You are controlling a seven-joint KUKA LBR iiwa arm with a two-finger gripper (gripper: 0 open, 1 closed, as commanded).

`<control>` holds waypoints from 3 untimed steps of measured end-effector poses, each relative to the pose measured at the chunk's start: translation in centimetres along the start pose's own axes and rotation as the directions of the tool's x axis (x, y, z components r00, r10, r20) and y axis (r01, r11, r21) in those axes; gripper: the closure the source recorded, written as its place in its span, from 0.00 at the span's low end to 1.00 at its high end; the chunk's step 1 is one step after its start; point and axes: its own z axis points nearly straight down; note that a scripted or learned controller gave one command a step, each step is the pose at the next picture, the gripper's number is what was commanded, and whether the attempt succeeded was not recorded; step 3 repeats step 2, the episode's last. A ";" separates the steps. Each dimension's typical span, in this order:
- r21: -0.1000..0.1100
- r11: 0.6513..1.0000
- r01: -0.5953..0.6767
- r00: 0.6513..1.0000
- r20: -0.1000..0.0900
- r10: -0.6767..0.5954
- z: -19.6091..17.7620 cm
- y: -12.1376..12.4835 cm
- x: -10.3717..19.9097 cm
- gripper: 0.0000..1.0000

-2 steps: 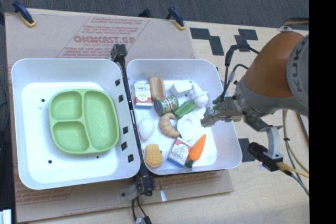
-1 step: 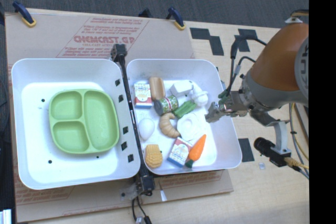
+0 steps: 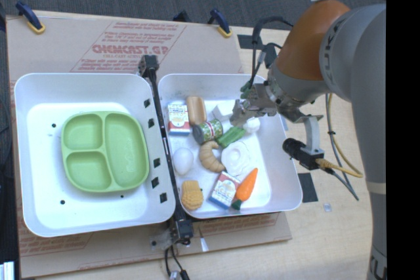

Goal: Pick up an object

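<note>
While over the right bin (image 3: 279, 170) | tool (image 3: 244, 116) near green bottle (image 3: 231, 136)

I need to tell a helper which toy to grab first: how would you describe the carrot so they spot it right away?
Look in the right bin, the one crowded with toy food, and go to its front right corner. The carrot lies there tilted, beside a small carton. It is the only bright orange piece, tapering from a green stem end.

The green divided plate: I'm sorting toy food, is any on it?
No, the green divided plate lies bare in the left white bin.
</note>
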 end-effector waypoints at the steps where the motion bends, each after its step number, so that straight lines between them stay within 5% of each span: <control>1: 0.000 1.000 0.000 1.000 0.000 0.000 0.0 0.0 0.0 0.00; 2: 0.001 1.000 0.000 1.000 -0.001 0.000 11.6 -7.4 -1.9 0.00; 3: 0.001 1.000 0.000 1.000 -0.001 0.000 11.6 -7.4 -1.9 0.00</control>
